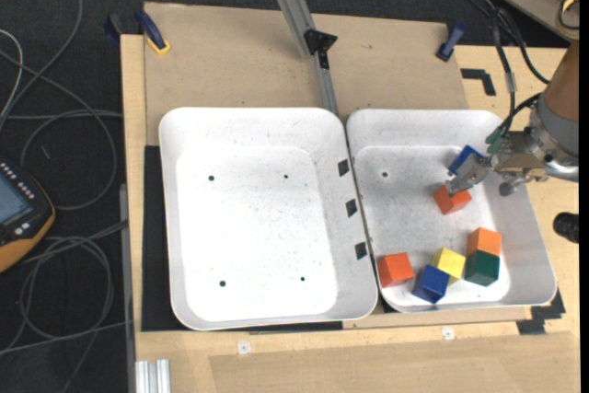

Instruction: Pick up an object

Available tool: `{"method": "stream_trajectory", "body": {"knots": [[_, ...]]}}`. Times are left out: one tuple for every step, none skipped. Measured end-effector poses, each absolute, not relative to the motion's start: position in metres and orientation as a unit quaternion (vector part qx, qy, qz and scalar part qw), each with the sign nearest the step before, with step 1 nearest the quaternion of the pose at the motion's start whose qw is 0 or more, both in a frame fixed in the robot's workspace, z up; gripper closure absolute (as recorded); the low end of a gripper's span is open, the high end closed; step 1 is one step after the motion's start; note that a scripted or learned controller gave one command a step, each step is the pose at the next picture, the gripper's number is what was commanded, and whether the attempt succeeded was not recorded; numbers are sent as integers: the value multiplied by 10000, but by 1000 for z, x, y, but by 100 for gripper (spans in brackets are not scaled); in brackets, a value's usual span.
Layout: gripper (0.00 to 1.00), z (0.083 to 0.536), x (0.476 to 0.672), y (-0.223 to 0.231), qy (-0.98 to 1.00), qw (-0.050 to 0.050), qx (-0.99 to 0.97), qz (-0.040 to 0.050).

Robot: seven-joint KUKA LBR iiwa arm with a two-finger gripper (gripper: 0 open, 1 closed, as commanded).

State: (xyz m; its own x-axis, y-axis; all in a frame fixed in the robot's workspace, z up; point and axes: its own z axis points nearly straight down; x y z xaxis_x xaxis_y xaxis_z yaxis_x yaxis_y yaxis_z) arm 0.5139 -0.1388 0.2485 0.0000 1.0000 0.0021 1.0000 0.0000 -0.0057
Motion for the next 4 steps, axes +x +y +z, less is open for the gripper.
{"method": "stream_trajectory", "body": {"knots": [[0,203,506,-140,-7069,29,-7073,13],[0,155,502,-131,-7072,38,-7070,13],[100,169,505,-132,-7073,-5,-7069,-11],[100,228,498,-130,-7077,-34,-7065,-22]]}}
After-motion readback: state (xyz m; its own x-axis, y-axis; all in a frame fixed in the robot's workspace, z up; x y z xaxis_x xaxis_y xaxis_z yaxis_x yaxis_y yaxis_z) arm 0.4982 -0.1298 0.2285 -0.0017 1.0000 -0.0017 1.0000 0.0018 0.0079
